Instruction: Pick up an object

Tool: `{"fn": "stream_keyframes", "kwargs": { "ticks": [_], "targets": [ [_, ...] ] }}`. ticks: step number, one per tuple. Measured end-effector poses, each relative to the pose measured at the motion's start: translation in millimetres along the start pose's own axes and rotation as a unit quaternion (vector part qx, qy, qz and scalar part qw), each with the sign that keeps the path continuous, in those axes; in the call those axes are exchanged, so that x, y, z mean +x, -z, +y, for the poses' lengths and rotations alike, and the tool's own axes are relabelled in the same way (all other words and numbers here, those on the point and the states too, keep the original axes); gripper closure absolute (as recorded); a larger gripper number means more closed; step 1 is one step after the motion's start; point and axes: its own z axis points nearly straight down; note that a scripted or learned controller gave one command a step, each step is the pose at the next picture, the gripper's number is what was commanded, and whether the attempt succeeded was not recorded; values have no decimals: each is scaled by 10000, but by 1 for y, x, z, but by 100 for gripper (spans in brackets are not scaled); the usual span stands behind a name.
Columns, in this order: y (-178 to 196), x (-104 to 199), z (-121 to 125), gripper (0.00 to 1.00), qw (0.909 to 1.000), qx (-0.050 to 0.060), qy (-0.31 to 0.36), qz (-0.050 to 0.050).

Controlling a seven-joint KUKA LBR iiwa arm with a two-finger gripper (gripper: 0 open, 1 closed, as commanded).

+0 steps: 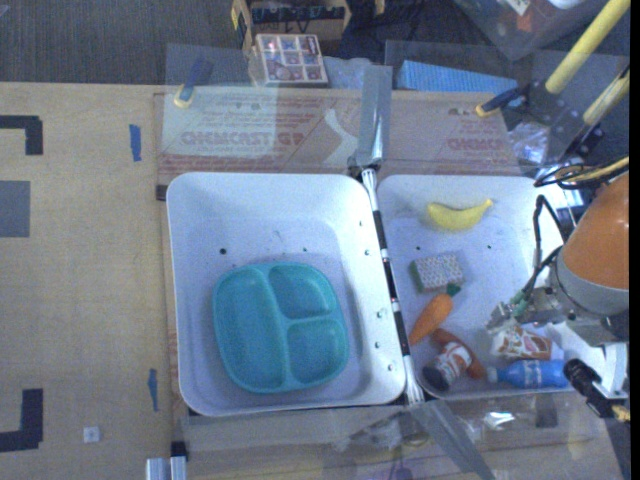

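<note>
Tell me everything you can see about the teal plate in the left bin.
The teal plate is a rounded-rectangle divided plate that looks like smooth plastic, with three compartments: one long section on its left side and two smaller ones on its right. It lies flat and right side up on the floor of the left bin, toward the near edge, turned slightly askew. Nothing lies on it, and it looks clean.

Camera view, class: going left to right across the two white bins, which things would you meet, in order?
Teal divided plate → carrot → red-capped bottle → blue bottle → gripper end of the arm.
</note>
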Motion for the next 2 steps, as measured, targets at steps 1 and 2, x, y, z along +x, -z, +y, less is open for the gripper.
{"fn": "stream_keyframes", "kwargs": {
  "ticks": [1,2],
  "targets": [
    [144,76,15,100,9998,53,180,15],
    [144,76,15,0,9998,53,177,15]
  ]
}}
